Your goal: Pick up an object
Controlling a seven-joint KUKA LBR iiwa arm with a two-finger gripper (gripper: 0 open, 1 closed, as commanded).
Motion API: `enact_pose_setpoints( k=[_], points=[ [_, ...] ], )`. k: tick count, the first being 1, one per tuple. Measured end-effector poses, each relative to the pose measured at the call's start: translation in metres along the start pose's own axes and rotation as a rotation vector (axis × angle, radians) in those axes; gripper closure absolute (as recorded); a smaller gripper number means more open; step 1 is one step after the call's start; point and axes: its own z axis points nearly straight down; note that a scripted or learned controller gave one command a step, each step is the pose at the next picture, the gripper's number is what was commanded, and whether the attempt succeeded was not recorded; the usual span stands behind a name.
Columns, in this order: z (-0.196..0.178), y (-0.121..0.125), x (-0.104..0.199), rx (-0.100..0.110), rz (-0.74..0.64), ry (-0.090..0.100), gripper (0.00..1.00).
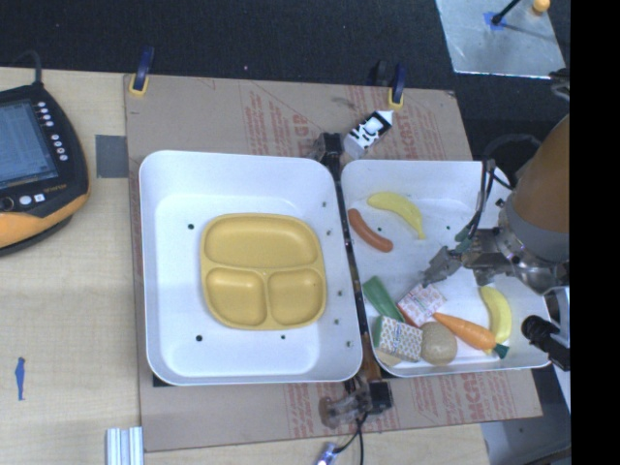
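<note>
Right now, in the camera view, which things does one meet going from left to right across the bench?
Teach pendant → yellow divided tray in the left bin → sausage → upper banana → carrot → second banana.

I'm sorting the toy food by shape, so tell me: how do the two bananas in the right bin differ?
The upper banana lies near the bin's back, running mostly sideways in the view; the lower banana lies near the right edge, running mostly up and down. The upper one sits apart from other items, beside the sausage; the lower one touches or nearly touches the carrot. The lower one lies just below the gripper. Both are yellow, curved, and in the right bin.
</note>
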Motion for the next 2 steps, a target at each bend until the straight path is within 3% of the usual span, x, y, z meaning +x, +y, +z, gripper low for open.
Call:
enact_pose_setpoints(
  k=[1, 2],
  points=[
    [0.061, -0.008, -0.081, 0.001, 0.000, -0.001, 0.00],
    [0.093, 0.036, 0.014, 0.000, -0.004, -0.001, 0.00]
  ],
)
